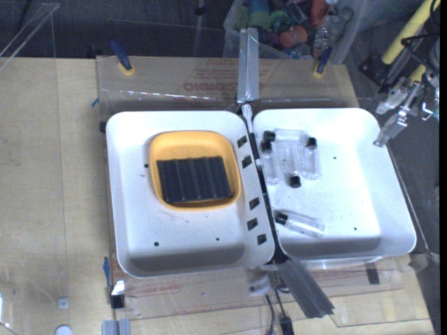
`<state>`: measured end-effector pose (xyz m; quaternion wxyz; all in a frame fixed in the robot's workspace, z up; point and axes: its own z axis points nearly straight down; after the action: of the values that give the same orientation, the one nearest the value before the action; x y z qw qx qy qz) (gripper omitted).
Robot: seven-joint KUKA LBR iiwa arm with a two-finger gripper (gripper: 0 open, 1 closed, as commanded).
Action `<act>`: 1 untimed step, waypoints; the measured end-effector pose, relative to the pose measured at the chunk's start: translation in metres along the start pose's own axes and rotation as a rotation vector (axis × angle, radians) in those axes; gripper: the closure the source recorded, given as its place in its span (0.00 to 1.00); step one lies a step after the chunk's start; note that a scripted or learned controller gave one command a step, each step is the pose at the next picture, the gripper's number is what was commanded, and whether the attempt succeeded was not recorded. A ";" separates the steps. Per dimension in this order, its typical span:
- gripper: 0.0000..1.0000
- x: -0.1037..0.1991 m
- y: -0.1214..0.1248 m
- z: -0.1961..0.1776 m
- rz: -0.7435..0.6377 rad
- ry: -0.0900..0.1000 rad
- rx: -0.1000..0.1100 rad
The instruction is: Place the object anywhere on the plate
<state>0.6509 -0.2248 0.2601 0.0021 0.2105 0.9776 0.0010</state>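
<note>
A yellow plate (162,152) with rounded corners lies in the left bin (129,229). A dark ridged rectangular block (194,179) rests flat in the plate's middle. Several clear vials with black caps lie in the right bin (363,187): a cluster (290,160) near the divider at the back and one vial (300,222) on its side toward the front. My gripper (392,123) hangs at the far right, just past the right bin's back right corner and above the bench, with nothing visibly in it.
A divider with black clips (253,187) separates the two bins. A clear tub of colourful toys (293,12) stands behind the bins. Cables and a yellow tube (412,23) crowd the back right.
</note>
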 end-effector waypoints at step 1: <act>0.00 0.021 -0.010 -0.024 0.058 0.000 0.000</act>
<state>0.6275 -0.2248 0.2842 0.0021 0.2389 0.9710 0.0009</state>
